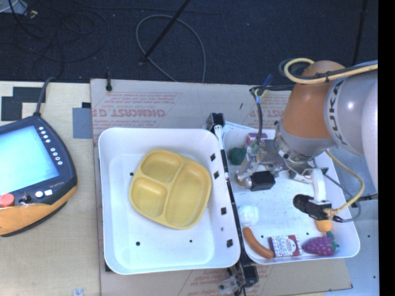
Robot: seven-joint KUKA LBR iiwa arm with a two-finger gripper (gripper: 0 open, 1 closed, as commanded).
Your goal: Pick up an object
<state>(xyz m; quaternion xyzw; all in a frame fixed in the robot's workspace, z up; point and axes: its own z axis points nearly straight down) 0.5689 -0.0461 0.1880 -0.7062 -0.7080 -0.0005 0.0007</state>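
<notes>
Hot dog [257, 243], carton [284, 246], grapes [320, 246] along right bin [352, 239] front edge, untouched | gripper [254, 172] low near back-left corner (grip: can't tell) | nothing lifted yet, whole pick left

Left bin [117, 245]: open floor around the yellow tray [170, 188]. Right bin [349, 242]: crowded by hot dog [257, 243], grapes [321, 246], arm [321, 113].

The arm [355, 113] is smooth grey metal with a broad orange band [308, 113] above the wrist (a yellow cable [296, 66] loops over it), and dark lettering marks the grey shell.
</notes>
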